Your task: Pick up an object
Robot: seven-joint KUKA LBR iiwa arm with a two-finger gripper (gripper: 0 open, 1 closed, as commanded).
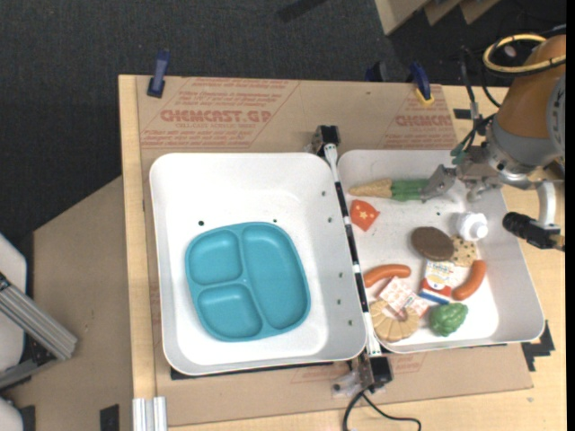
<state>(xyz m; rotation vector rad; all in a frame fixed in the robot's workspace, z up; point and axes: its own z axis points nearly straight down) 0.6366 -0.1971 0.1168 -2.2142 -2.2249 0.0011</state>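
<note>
Toy corn cob: tapered cream tip, green husk end, laid flat at the far side of the right bin. Nearby are listed a red wedge, brown oval patty, two glossy sausages, broccoli, and a round cracker. Left bin: a teal three-part plate, smooth plastic. Hand: seen just beside the husk end; its opening cannot be told.

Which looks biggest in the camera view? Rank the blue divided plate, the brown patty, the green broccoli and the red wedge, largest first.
1. blue divided plate, by far the largest.
2. brown patty.
3. green broccoli, close to the patty in size, so that order is unsure.
4. red wedge, smallest.
</note>
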